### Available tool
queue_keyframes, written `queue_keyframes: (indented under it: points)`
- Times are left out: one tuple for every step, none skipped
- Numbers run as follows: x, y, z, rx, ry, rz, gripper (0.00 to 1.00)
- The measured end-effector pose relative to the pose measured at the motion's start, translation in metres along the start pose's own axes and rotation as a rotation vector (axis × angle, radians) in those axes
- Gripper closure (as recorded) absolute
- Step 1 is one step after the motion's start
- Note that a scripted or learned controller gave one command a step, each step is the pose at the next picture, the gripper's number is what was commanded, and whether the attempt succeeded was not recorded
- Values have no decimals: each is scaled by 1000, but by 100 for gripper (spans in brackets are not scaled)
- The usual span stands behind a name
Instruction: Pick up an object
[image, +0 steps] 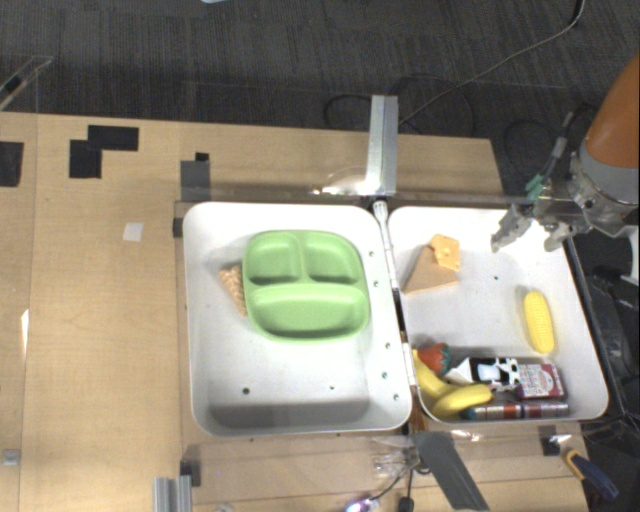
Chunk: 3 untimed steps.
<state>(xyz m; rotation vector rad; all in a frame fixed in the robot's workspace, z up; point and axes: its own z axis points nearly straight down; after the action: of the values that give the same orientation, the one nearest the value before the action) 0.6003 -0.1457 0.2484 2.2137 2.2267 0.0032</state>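
I see the end effector (528, 230) at the right bin's (590, 400) upper right corner, its two fingers apart with nothing between them. Right bin holds a cheese wedge (434, 265) near its top left, corn cob (539, 320) by the right wall, and along the bottom edge a banana (452, 395), a cow-print carton (498, 372) and a red packet (540, 381) bunched together. Left bin (290, 415) holds a green divided plate (303, 283) with a tan item (233, 288) touching its left edge.
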Motion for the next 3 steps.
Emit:
queue_keyframes:
  points:
    - [47,19,103,0,0,-157,0]
    - [22,47,149,-21,-3,-242,0]
    - [25,73,149,-9,-3,-281,0]
